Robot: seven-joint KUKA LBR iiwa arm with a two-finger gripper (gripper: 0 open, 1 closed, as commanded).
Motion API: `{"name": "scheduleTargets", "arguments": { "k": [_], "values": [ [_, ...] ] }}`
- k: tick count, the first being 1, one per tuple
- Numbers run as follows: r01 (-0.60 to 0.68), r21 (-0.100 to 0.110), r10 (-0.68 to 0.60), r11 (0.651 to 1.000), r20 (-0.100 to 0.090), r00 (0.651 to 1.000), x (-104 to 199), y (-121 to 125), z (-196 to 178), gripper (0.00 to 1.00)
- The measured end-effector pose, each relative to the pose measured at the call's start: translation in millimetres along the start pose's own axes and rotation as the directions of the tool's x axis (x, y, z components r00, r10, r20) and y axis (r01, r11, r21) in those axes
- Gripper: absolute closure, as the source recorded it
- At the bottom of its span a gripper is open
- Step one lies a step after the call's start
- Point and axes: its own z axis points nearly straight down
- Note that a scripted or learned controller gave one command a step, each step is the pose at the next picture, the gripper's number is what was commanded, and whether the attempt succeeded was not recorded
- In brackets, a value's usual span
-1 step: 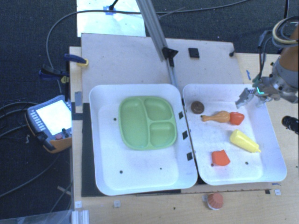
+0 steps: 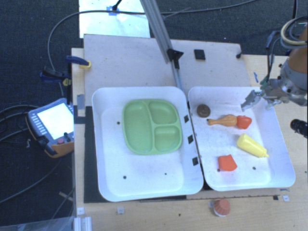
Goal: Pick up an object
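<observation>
The right bin (image 2: pixel 279 174) holds several small items: a brown round piece (image 2: pixel 203 110), an orange drumstick-shaped toy (image 2: pixel 225 121) touching a red piece (image 2: pixel 244 122), a yellow wedge-like toy (image 2: pixel 252 146) and an orange-red block (image 2: pixel 227 163). My gripper (image 2: pixel 259 102) hangs over the bin's far right corner, above and to the right of the red piece. Its fingers are spread open with nothing between them. A green divided plate (image 2: pixel 152 126) lies in the left bin (image 2: pixel 108 177).
A slanted metal pole (image 2: pixel 159 23) ends at a black clamp by the bins' far edge. A small black square (image 2: pixel 199 55) lies on the board behind. A round pinkish object (image 2: pixel 221 207) sits on the bench in front of the right bin. A handheld pendant (image 2: pixel 50 126) lies far left.
</observation>
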Motion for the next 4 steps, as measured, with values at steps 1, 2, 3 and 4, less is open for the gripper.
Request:
{"name": "scheduleTargets", "arguments": {
  "k": [1,2,3,4],
  "values": [
    [-0.002,0.002,0.002,1.000,0.000,1.000,-2,2,42,0.00],
    [-0.002,0.002,0.002,1.000,0.000,1.000,3,5,102,0.00],
    [-0.003,-0.003,0.003,1.000,0.001,1.000,3,7,146,0.00],
    [-0.003,-0.009,0.003,1.000,0.003,1.000,2,8,133,1.00]
  ]
}}
